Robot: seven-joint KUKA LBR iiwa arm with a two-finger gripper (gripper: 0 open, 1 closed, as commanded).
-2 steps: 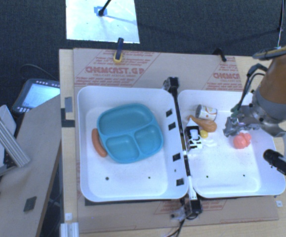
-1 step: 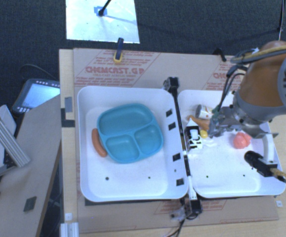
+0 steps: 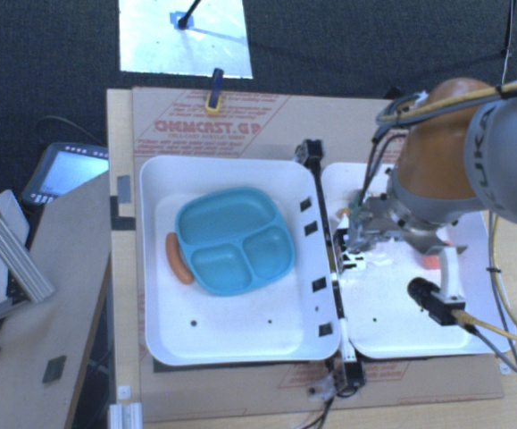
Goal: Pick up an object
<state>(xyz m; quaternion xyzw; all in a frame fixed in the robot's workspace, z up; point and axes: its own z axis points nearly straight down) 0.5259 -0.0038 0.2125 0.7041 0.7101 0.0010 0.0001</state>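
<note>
Gripper low in right bin, open or closed I cannot tell; near the divider, it could snag there.

Red block print ran across the cardboard sheet under my bins, along its strip above the left bin; it seemed to read "CHEMCAST GP", though the last letters were unsure. On my arm's grey casing, at the right of the frame, dark letters looked like "UK", cut off.
</note>
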